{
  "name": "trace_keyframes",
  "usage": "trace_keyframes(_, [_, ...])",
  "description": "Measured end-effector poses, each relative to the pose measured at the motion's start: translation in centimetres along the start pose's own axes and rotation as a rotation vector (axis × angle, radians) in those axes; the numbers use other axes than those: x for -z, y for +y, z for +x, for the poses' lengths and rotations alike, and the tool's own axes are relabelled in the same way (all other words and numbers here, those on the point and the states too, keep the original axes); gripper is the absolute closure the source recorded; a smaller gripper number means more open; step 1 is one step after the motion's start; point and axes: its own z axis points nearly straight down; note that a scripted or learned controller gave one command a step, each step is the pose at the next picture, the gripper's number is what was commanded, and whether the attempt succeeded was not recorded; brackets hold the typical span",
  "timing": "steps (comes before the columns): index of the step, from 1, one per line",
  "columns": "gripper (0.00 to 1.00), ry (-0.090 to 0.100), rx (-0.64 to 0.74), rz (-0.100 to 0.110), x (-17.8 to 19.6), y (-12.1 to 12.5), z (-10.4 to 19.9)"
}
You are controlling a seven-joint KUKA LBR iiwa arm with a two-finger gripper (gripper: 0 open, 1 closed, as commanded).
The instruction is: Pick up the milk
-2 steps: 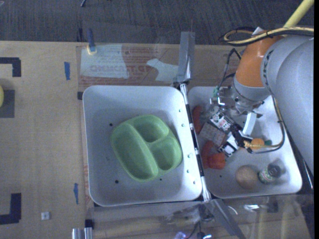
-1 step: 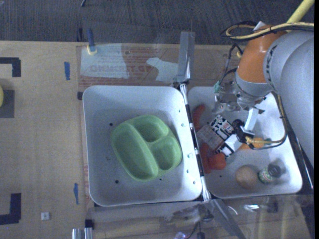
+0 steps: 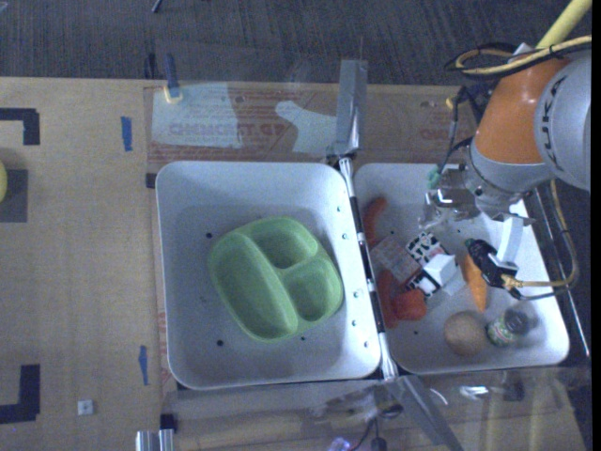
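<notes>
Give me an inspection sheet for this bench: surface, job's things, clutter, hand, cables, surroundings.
Surface: wooden bench bearing two white bins side by side, the left bin and the right bin.
Job's things: small black-and-white milk carton in the right bin, lying among other items.
Clutter: green divided plate in the left bin; sausage, red item, carrot, brown round fruit and small bottle in the right bin.
Hand: hand above the right bin's far part, just beyond the carton; finger state unclear.
Cables: yellow and black cables on the arm.
Surroundings: blue tape marks on the bench; dark floor beyond.
</notes>
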Motion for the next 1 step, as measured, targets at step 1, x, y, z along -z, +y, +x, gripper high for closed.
trace_keyframes(1, [1.0,0.001,0.196,0.001,4.63,-8.54,8.85])
